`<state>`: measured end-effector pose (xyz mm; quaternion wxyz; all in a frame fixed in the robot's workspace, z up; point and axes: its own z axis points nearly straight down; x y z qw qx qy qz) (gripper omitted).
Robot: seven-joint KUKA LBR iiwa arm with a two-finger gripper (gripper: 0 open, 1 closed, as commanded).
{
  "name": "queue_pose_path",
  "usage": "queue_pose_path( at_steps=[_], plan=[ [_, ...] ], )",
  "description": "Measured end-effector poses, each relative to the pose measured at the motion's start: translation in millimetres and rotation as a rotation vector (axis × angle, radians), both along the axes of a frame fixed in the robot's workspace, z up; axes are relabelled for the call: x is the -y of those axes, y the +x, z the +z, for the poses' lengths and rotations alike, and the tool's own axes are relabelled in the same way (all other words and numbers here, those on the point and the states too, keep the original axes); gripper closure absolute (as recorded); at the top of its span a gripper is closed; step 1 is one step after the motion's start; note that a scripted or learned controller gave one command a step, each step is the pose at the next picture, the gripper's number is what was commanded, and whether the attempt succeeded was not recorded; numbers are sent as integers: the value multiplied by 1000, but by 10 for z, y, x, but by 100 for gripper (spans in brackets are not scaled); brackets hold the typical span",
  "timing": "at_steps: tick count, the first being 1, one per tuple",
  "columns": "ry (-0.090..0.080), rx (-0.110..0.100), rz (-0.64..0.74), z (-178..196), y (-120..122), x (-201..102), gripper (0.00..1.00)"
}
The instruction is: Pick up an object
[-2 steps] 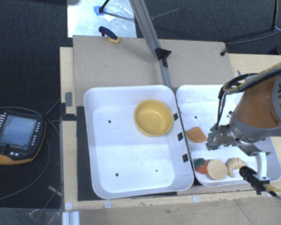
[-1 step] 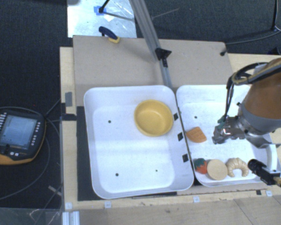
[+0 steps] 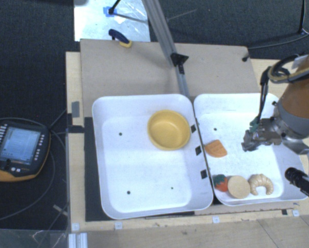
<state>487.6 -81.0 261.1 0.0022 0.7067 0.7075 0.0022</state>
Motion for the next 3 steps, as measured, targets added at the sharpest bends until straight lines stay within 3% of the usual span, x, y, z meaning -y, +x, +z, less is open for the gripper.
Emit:
queue_pose_path(
  at_steps=[3],
  plan=[
    [1,-7,4,-256,668,-1625,100]
  ],
)
